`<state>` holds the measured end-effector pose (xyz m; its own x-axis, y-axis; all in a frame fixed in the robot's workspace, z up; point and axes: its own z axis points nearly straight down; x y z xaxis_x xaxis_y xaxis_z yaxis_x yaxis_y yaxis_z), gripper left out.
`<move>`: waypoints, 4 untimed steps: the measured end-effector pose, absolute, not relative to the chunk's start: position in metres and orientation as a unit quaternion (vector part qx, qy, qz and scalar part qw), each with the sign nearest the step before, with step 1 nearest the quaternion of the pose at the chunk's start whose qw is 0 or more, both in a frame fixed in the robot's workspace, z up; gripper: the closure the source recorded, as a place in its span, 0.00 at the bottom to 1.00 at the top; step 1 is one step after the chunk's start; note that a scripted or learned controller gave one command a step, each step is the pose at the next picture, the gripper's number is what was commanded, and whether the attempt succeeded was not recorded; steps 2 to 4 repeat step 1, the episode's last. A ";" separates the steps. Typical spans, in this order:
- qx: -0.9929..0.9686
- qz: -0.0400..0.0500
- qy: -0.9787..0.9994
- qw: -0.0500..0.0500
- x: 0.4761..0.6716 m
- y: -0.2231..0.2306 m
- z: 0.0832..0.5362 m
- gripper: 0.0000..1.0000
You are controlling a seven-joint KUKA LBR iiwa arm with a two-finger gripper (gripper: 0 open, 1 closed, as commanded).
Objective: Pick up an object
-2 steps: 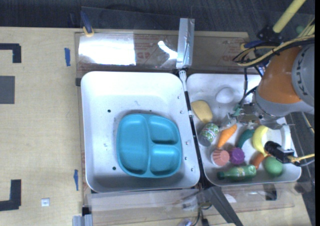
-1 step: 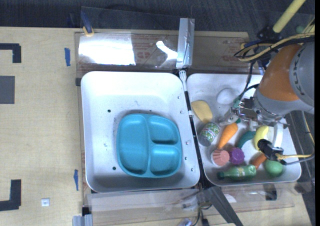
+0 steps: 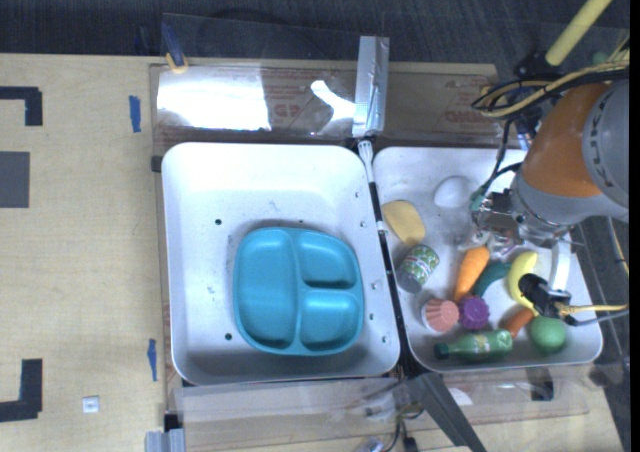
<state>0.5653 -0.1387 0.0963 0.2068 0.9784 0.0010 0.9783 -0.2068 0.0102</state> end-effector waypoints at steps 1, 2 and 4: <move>0.745 0.002 0.667 0.001 0.566 -0.089 0.205 1.00; 0.745 0.002 0.667 0.001 0.566 -0.089 0.205 1.00; 0.745 0.002 0.667 0.001 0.566 -0.089 0.205 1.00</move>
